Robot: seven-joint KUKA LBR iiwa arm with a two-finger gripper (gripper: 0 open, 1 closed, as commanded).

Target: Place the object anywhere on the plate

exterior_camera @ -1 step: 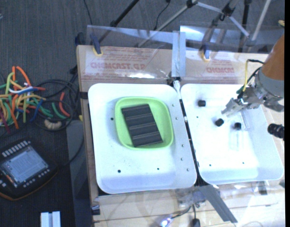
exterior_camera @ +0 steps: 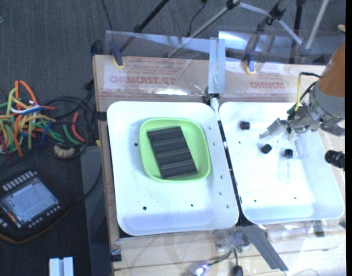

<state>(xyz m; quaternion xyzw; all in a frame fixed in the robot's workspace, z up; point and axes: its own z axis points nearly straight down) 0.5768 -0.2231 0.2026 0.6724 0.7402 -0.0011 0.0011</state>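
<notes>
The desk is a pale board with clear sheeting taped across its back, carrying two white bins side by side. The left bin holds a green plate, and a dark ribbed block lies on that plate, tilted a little and well within its rim. The right bin has a few small dark bits near its upper middle. Around the desk the floor is dark grey carpet. To the left lie a tangle of coloured cables and a handheld pendant with a lit screen. Tripod legs stand behind the desk.

The arm comes in from the right over the upper right of the right bin, its orange band just visible at the edge. The claw hangs low over that bin, pointing left and down; whether it is apart or together cannot be told, and nothing is seen between its tips
</notes>
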